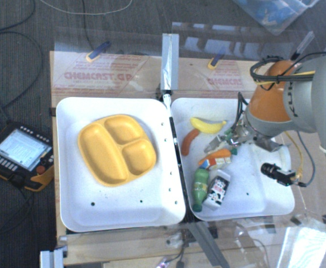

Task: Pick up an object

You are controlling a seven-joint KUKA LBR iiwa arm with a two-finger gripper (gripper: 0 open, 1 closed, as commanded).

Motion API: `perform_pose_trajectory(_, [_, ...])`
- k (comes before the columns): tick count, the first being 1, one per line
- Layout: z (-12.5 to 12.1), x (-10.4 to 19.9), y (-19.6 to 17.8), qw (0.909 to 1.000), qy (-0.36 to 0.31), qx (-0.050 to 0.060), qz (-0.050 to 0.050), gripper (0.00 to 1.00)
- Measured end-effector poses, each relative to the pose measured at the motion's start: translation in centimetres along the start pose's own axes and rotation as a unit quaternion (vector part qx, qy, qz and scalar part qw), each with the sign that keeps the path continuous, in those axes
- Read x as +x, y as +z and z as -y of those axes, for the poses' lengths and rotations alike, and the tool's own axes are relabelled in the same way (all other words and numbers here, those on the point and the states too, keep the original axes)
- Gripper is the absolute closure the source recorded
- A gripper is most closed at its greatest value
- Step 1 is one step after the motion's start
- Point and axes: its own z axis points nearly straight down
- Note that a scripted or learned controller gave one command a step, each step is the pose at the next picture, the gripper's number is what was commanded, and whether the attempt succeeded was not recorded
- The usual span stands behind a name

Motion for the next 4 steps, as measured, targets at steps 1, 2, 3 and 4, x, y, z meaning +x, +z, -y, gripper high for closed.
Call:
perform_pose_trajectory(1, [-0.1, 0.0, -0.9, 1.0, 0.0, -0.001, 0.001, 1.0])
perform_pose_trajectory(2, [-0.1, 0.0, -0.9, 1.0, 0.0, -0.001, 0.001, 0.0])
perform_pose_trajectory(3, [0.1, 1.4, 0.0, 0.9955, -0.095, 0.002, 0.001, 0.0])
perform_pose_trajectory(4, [-0.2, 1.5, -1.0, 0.9954, -0.096, -0.002, 0.001, 1.0])
